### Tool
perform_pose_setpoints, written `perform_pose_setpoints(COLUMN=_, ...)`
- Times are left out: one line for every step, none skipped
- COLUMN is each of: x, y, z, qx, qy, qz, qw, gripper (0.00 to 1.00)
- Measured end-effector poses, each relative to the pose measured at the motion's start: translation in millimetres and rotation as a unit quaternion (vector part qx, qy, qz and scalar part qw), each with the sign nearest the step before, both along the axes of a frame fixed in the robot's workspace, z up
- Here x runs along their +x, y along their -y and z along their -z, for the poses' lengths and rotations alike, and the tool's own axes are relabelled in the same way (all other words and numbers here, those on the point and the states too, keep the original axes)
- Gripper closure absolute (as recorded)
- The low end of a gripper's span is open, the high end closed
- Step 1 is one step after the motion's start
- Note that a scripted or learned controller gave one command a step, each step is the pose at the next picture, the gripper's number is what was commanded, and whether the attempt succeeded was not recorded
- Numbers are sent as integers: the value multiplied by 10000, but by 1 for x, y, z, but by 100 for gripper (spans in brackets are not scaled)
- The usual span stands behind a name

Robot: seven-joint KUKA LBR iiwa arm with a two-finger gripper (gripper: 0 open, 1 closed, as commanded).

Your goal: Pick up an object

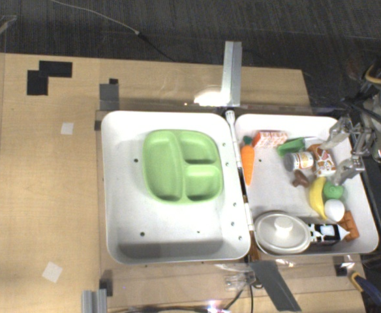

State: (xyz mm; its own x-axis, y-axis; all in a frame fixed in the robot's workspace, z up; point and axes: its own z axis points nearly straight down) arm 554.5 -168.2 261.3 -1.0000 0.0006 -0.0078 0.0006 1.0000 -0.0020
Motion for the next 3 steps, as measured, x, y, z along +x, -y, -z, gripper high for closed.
perform_pose_setpoints(x=4, y=9, z=161, qx=-11, qy=26, qz=-679, qw=9977, gripper=0)
perform_pose_setpoints(x=-52, y=-7, z=168, qx=-49, qy=143, qz=-117, qw=9998, gripper=0)
perform_pose_setpoints(x=-48, y=-9, z=155, qx=-49, qy=178, qz=-151, qw=9997, gripper=100)
